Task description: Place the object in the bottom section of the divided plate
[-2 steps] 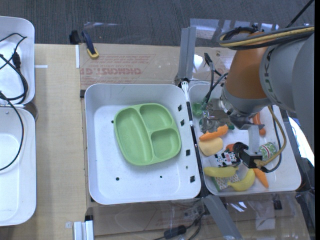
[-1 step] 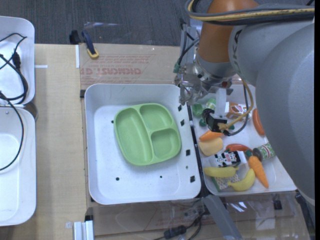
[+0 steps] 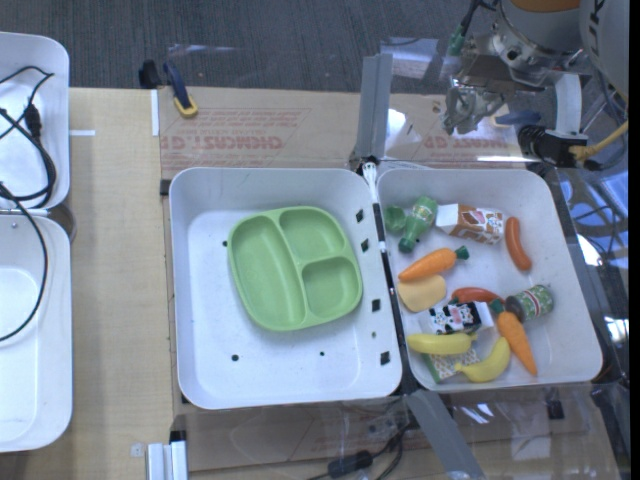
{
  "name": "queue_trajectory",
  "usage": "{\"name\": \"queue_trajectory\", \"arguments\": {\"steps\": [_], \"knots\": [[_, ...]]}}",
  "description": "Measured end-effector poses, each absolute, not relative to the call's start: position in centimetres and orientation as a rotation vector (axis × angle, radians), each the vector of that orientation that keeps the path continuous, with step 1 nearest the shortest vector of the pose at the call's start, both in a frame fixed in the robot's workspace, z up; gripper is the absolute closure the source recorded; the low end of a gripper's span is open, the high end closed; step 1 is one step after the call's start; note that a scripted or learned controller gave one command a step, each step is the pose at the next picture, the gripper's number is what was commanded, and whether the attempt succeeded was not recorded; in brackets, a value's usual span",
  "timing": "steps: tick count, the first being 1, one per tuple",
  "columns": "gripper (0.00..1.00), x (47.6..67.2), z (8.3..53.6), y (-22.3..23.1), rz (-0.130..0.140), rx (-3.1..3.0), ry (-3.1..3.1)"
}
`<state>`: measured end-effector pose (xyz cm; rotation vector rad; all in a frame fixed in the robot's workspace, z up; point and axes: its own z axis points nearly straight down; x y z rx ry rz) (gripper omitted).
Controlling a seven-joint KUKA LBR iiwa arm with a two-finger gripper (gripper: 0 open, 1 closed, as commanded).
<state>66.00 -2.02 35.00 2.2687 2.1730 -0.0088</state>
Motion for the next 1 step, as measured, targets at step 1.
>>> {"name": "queue_trajectory", "arguments": {"steps": [1], "knots": [[1.00,65.95,29.79,5.51,-0.011,2.191,2.254]]}}
